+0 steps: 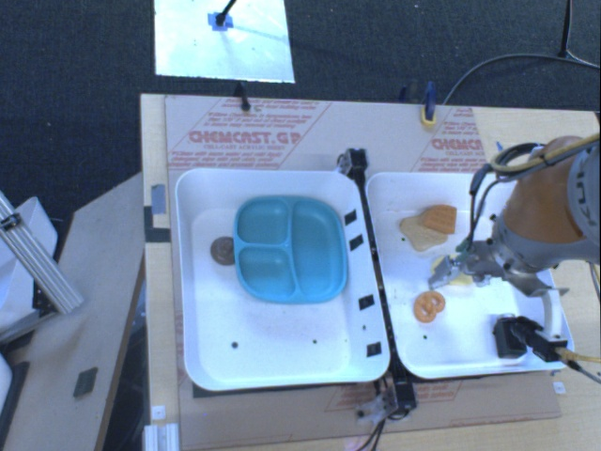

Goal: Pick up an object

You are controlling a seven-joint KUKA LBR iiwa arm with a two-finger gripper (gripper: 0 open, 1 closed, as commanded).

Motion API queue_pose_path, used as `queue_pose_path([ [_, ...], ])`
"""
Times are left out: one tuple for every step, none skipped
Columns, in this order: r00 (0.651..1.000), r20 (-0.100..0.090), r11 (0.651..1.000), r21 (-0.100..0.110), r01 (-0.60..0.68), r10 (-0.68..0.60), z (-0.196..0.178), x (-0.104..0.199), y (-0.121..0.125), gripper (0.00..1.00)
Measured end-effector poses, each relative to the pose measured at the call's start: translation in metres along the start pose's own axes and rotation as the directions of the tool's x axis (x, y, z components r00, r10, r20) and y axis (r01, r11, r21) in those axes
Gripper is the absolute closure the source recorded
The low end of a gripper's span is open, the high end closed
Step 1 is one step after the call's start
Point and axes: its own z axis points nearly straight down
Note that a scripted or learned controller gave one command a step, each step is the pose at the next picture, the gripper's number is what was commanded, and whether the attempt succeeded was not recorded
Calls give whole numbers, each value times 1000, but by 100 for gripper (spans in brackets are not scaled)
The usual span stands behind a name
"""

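In the right bin an orange pretzel-shaped piece lies near the middle. A pale slice with an orange slice on top rests toward the bin's far side. My gripper hangs between them, just up and right of the pretzel and below the slices. Nothing shows in its grasp. The grey arm with its orange band reaches in from the right.
The left bin holds a blue divided plate and a small round brownish disc at the plate's left edge. A black-marked divider separates the two bins.
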Motion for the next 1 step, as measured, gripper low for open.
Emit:
queue_pose_path([
  [1000, 2, 1000, -6, 0, 0, -13, -1, 2, 100],
])
